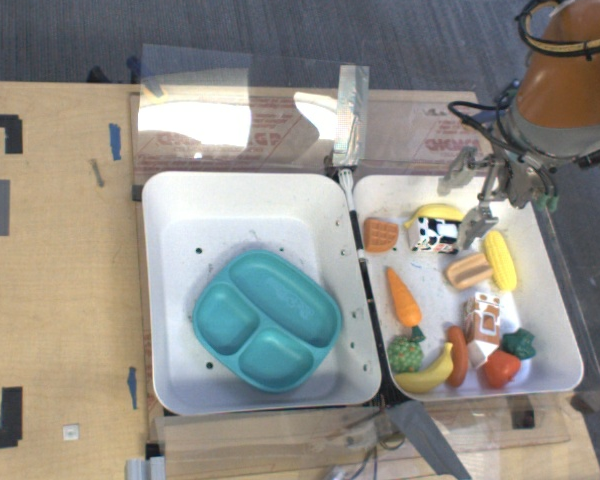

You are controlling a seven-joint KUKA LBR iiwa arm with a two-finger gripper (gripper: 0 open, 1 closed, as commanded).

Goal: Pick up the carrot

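The orange carrot (pixel 403 296) lies lengthwise in the left part of the right bin (pixel 560 313), pointed end towards the back. It lies free, with nothing touching it. My gripper (pixel 477 213) hangs over the back of the same bin, above a black-and-white toy (pixel 438 232) and close to the corn cob (pixel 499 258). It is off to the carrot's back right, well apart from it.
Around the carrot lie an orange waffle piece (pixel 381 234), a bun (pixel 467 270), broccoli (pixel 405 351), a banana (pixel 427 371), a red sausage (pixel 458 356), a small carton (pixel 483 318) and a tomato (pixel 500 368). The left bin (pixel 180 208) holds a teal divided plate (pixel 268 318).
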